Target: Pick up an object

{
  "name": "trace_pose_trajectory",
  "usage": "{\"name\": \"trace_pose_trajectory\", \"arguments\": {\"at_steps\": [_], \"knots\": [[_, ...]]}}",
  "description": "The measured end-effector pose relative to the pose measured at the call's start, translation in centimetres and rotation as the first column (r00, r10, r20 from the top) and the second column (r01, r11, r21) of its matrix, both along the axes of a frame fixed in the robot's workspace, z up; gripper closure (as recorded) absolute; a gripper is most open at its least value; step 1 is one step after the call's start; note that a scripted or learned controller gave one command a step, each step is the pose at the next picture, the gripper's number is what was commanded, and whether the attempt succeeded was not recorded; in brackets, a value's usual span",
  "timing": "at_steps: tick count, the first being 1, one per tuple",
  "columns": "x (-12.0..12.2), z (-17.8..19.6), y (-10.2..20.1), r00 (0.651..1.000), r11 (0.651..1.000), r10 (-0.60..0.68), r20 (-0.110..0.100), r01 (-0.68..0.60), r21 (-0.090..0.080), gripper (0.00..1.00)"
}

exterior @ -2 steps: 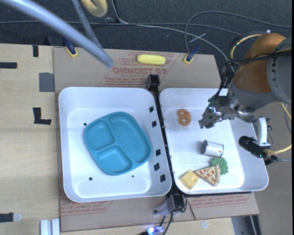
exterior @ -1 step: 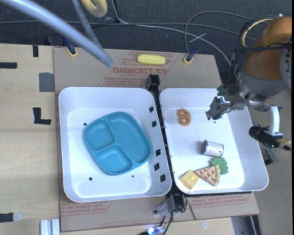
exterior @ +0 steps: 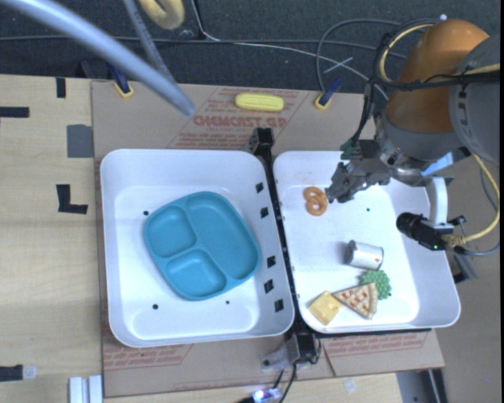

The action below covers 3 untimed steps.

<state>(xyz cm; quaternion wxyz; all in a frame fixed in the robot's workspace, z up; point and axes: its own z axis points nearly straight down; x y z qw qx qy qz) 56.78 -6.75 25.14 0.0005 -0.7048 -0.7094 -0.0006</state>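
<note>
The gripper [exterior: 343,185] is positioned in the right bin [exterior: 420,313], just beside the pretzel [exterior: 316,201]. Finger state cannot be determined. The pretzel is probably light, rigid and small; it should be gripped across its outer rim.

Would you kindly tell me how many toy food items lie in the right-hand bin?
4: a pretzel near the tool, broccoli, a pizza slice and a cheese wedge toward the front. The arm may hide others.
</note>
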Motion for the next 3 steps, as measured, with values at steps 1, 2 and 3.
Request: {"name": "trace_pose_trajectory", "arguments": {"at_steps": [1,2,3], "knots": [[0.0,0.3,5.1,1.000,1.000,0.000,-0.001,0.000,0.000,1.00],[0.3,0.4,10.9,1.000,1.000,0.000,-0.002,0.000,-0.001,1.00],[1.6,-0.3,16.3,1.000,1.000,0.000,-0.001,0.000,-0.001,1.00]]}}
